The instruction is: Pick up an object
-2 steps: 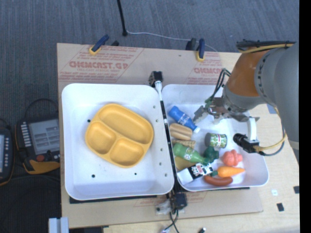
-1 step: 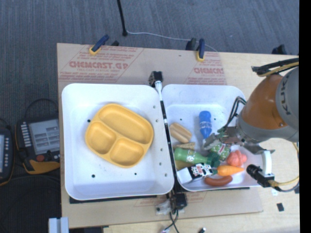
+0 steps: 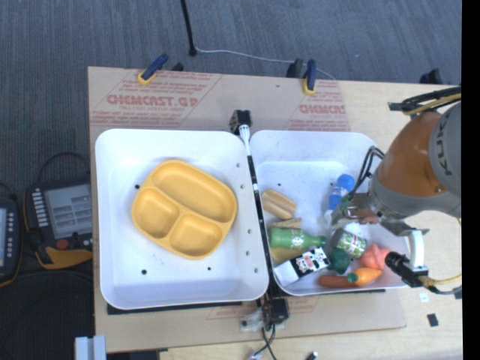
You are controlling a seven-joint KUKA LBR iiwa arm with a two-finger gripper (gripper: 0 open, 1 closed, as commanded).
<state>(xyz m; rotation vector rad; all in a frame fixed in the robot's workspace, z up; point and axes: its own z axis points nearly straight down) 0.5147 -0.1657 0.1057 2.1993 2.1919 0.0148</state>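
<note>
My hand [image 3: 349, 217] is lowered into the right bin [image 3: 300, 150], above a pile of objects [image 3: 330, 257] along its near edge (green bottle, carrot, bread roll among them). Finger state: cannot tell. The left bin [image 3: 120, 156] contains a yellow divided tray [image 3: 184, 208]

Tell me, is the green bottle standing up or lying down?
Lying down. The green bottle rests on its side in the right bin, its length running across the floor beside the other toys.
</note>
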